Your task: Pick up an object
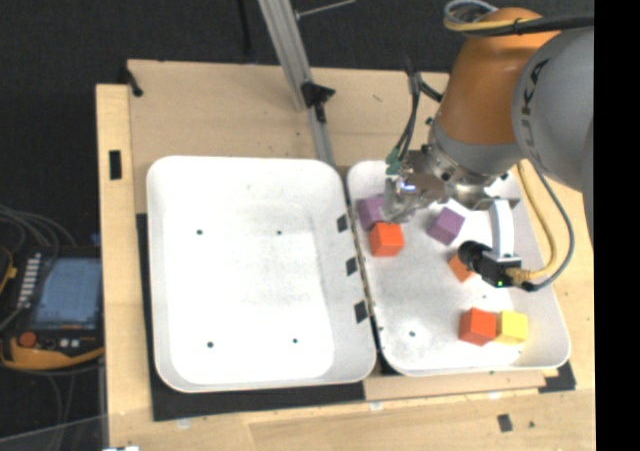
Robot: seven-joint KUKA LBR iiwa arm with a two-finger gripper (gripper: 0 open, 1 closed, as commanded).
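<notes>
Six blocks sit in the right bin [392, 347]: a purple block [370, 209] and an orange block [386, 239] near the bin's left wall toward the far end, a second purple block [446, 225] mid-bin, a small orange piece [461, 265] partly under the cable hardware by the right side, and an orange cube [479, 325] touching a yellow cube [513, 326] near the front right corner. Gripper [402, 191] hangs low over the far left part of that bin, just above and between the first purple block and the orange block; whether it is spread or closed cannot be told from this angle (wrist and blur cover the tip), and nothing is seen held. Likely step: descending for a grasp on one of those two. To do it well, centre over one block only, since they lie nearly touching and a straddle of both would probably slip; line the closing direction so one side does not come down on the neighbour. Bin's left wall is close to both, so approach straight down and keep off the rim. More open room lies toward the bin's middle and front left, bare floor there, good for lifting out. Left bin [245, 269] offers wide bare floor. Cable loop near the right rim could snag on a swing that way.
</notes>
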